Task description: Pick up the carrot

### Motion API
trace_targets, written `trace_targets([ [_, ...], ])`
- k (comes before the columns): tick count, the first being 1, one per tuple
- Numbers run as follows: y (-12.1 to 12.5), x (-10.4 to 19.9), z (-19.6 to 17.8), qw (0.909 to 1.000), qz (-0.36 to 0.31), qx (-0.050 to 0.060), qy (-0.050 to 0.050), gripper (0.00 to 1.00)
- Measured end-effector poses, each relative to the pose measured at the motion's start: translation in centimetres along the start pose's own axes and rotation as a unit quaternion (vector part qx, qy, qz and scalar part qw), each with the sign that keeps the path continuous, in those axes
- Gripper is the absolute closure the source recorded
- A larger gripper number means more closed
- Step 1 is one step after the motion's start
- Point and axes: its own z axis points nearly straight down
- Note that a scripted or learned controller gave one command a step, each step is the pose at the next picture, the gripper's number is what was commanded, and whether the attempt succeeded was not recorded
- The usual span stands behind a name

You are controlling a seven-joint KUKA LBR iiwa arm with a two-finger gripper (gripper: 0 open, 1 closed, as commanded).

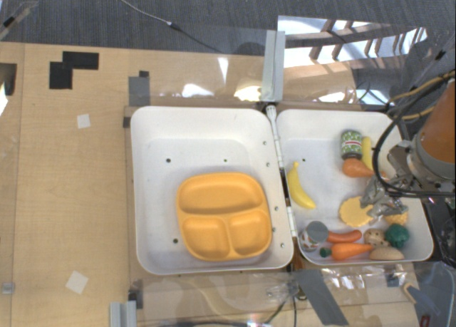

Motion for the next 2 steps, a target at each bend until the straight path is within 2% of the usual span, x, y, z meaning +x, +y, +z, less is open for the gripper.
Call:
trace_targets([
  [1,-0.4,-1.3,-6.5,0.9978,-0.065,0.004,-0.003,1.00],
  [2,0.6,-2.4,-3.2,0.9859,-0.167,0.001,-0.001,1.00],
])
